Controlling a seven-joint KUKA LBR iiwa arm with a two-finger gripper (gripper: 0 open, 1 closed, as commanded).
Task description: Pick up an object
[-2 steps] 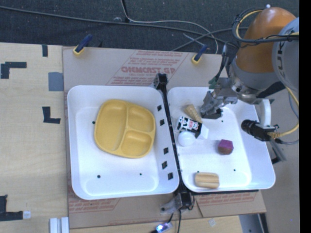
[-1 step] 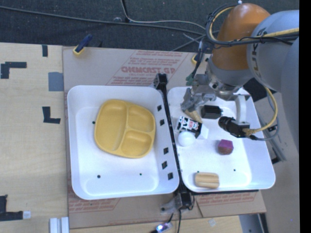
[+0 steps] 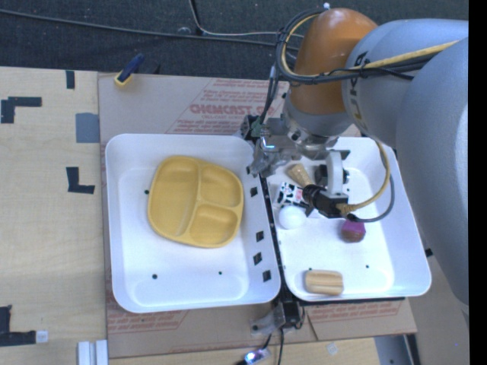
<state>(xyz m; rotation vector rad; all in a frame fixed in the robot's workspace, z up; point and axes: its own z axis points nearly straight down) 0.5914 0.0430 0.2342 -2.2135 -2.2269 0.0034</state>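
Dark carpet with a black cable runs behind the desk, whose pale wood top carries a sheet of printed cardboard and two shallow white bins set side by side.

Grey and bulky, the arm comes in from the right, its orange band sitting above the wrist, and the end effector hangs low over the far left corner of the right bin. Cables and wrist hardware crowd that spot, so I cannot tell whether it is open or closed, or whether anything sits in it.

Touching or just under the end effector lies a tan cork-like piece, with a black-and-white patterned object just nearer the camera. Beyond that, nearer still, rests a white ball. A small dark pink object lies nearer the camera and to the right of the end effector, beside a tan hose. A tan bread-like block sits well apart, near the bin's front edge.

Left of the end effector, across the divider, the left bin holds a yellow divided plate.
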